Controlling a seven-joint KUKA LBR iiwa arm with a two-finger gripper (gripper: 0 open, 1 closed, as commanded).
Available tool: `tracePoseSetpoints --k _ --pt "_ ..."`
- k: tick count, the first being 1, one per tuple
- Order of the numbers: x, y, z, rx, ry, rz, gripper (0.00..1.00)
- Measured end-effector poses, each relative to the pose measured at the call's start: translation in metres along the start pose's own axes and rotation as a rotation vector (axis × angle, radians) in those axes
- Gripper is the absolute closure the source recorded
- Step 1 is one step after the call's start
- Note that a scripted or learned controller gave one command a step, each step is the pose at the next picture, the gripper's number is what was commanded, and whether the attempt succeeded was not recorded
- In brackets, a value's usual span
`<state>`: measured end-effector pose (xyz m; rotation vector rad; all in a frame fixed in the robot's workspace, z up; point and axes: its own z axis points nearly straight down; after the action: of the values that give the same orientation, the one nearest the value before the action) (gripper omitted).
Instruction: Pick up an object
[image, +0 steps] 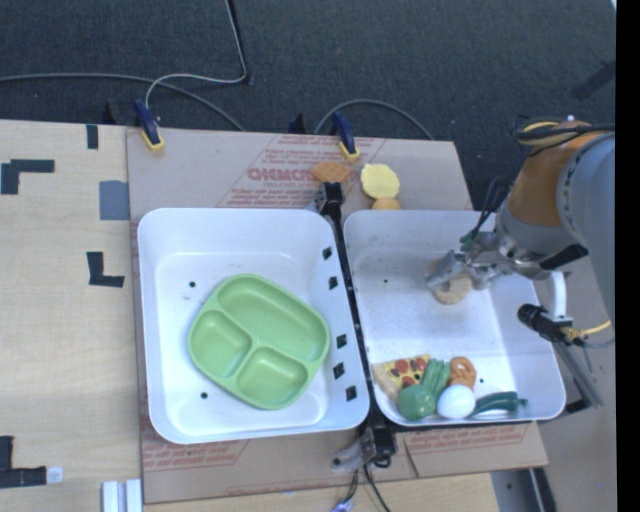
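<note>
In the right bin (520, 345) a small tan food piece (453, 293) lies near the middle, toward the far side. My gripper (448, 272) hangs directly over it, touching or nearly touching its top; whether the piece is held I cannot tell. At the bin's near edge sit a pizza slice (401, 371), a green vegetable (424, 392), a white egg (456, 402), an orange-red piece (462, 369) and a green pod (498, 404).
The left bin (165, 300) holds a green divided plate (260, 341). Behind the bins, on the cardboard, lie a yellow toy (380, 182) and an orange biscuit (331, 172). The arm's grey body (560, 200) looms over the right bin's far right corner.
</note>
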<state>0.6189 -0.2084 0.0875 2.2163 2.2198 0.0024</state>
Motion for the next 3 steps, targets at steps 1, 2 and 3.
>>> tracePoseSetpoints --k 1,2,3 --pt "0.033 0.0 0.001 0.0 -0.001 0.0 0.0" --pt "0.032 0.001 -0.01 -0.002 -0.003 -0.001 1.0" --pt "0.089 0.036 -0.075 0.003 0.003 -0.001 1.0"
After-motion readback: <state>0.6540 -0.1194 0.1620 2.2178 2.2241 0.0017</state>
